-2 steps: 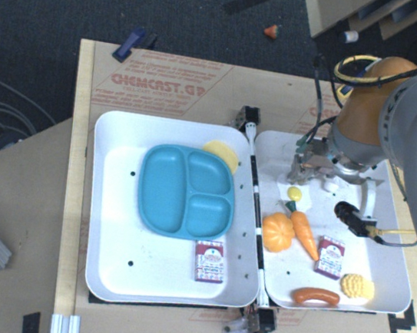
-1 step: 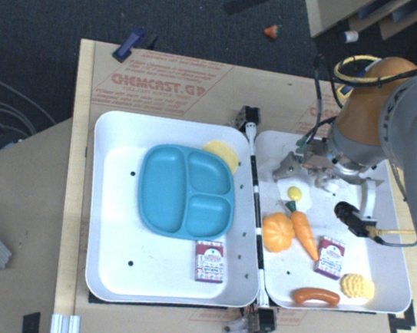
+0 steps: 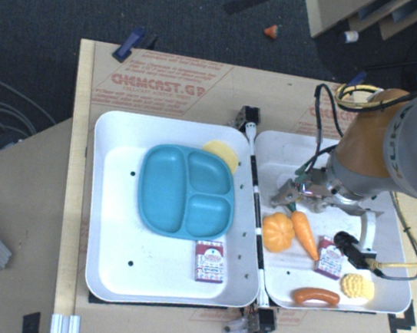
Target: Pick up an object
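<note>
A: Left bin (image 3: 112, 186): blue tray (image 3: 187, 191), small carton (image 3: 210, 261). Untouched.
B: Right bin (image 3: 382, 300)?
A: Pumpkin (image 3: 277, 232), carrot (image 3: 305, 234) just beside it. Gripper (image 3: 295, 196) low over the carrot top, fingers slightly spread, pinching nothing. Pick not done; grasp and lift remain.

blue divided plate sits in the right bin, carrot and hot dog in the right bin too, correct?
Not quite. The camera view shows the blue divided plate in the left bin. The carrot and hot dog are in the right bin.

the bench (image 3: 167, 78) bears a left bin (image 3: 109, 209) and a right bin (image 3: 387, 293).
</note>
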Robot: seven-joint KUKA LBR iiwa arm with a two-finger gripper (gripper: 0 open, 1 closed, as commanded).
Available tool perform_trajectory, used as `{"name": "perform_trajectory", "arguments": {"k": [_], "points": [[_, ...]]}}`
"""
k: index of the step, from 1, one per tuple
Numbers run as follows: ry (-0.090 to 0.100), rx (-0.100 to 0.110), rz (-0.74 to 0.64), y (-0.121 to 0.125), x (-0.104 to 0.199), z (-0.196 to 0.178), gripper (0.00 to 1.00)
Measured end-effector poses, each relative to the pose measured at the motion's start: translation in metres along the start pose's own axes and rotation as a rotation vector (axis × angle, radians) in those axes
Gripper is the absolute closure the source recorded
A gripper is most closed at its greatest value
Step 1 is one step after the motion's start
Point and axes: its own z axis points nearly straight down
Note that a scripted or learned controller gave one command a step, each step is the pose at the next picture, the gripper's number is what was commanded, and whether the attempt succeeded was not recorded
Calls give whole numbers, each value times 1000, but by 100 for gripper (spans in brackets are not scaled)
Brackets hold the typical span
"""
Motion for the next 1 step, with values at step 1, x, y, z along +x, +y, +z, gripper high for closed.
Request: {"name": "perform_trajectory", "arguments": {"k": [1], "points": [[1, -1, 1, 0, 0, -10, 100]]}}
